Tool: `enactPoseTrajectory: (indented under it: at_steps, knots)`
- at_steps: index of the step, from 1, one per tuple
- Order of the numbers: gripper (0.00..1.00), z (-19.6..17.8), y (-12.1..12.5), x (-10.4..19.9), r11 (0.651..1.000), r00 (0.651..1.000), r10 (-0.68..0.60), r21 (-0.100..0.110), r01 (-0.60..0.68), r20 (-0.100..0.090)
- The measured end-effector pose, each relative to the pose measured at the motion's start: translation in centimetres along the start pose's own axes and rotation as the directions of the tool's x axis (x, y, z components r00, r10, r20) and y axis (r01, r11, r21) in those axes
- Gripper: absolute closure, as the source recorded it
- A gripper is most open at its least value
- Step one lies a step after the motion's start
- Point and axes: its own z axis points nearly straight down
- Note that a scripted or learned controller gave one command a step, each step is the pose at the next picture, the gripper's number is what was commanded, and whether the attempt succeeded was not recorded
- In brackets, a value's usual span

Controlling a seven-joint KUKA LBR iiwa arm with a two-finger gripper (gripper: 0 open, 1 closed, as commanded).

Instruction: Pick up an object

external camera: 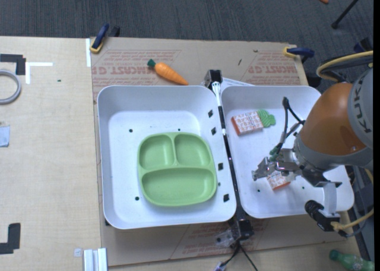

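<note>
The arm reaches in from the right and its pincer (274,170) is low inside the right bin (309,100), directly over a small white and red packet (279,182) that lies on the bin floor. The metal tips sit at the packet's upper edge, but whether they are spread or pressed together cannot be told from this slanted view, nor whether the packet is between them. Judged from that, the task is at the grasping stage: the pincer is at a candidate object, and nothing is lifted yet. Closing on the packet and raising it clear of the bin is what remains.

A second candidate, a red and white card with a green leafy bit (252,121), lies near the back of the same bin, well apart from the pincer. The left bin (113,145) carries 1 green divided plate (176,169) with 3 compartments. Behind the bins, on the cardboard, a toy carrot (167,72) lies out of the way. The cardboard rests on the surface (47,163).

The wall between the 2 bins is well left of the pincer, so nothing appears to crowd the grasp; the flat packet itself may be hard to pinch.
</note>
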Motion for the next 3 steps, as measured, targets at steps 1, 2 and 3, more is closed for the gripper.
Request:
enactPoseTrajectory:
  at_steps: [1, 2, 3]
  knots:
    - [1.00, -1.0, 0.1, 0.0, 1.000, 1.000, 0.003, -0.001, -0.003, 0.000]
    - [0.00, -1.0, 0.1, 0.0, 1.000, 1.000, 0.003, -0.002, -0.003, 0.000]
    - [0.00, 1.4, 0.3, -1.6, 0.994, 0.994, -0.110, -0.004, 0.110, 0.000]
